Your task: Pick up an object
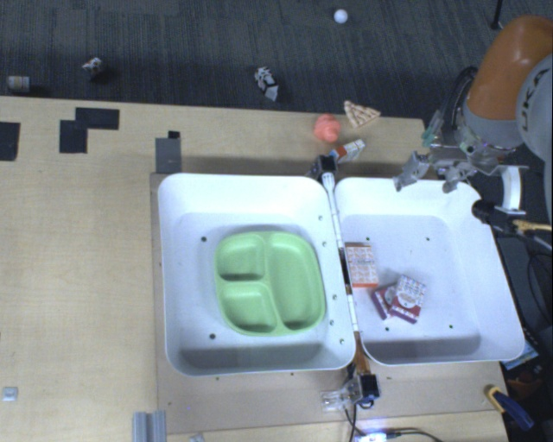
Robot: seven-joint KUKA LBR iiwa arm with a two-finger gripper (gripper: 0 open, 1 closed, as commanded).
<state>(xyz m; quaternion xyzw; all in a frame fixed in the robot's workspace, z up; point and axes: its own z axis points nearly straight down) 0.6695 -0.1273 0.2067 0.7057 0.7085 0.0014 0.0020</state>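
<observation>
The surface (78, 285) is pale wood-grain board, running from the near edge to a straight far edge, beyond which lies dark carpeted floor (190, 43). Several black patches (86, 128) are set into the board at far left, and a small grey block (168, 154) stands just beyond the left bin's far left corner.

Two shallow white bins sit side by side, touching along their inner rims. The left bin (181, 259) holds a light green divided tray (268, 280), lying flat near its middle. The right bin (467, 285) holds a small printed packet (360, 264) close to its left wall, and just to the right of it a red-and-white crumpled wrapper (400, 299), the two nearly touching.

On the surface beyond the bins lie a pink ball (327, 129), a wedge-shaped tan item (361, 113) and a small tube-like thing (349, 151). Scattered bits rest on the floor, among them a white ball (340, 15) and a small grey-white object (267, 83).

The arm (514, 78) reaches in from the right, its orange band at far right. The pincer (429, 174) hovers above the far rim of the right bin, its fingers spread apart and released, with nothing between them, well apart from the packet and wrapper.
</observation>
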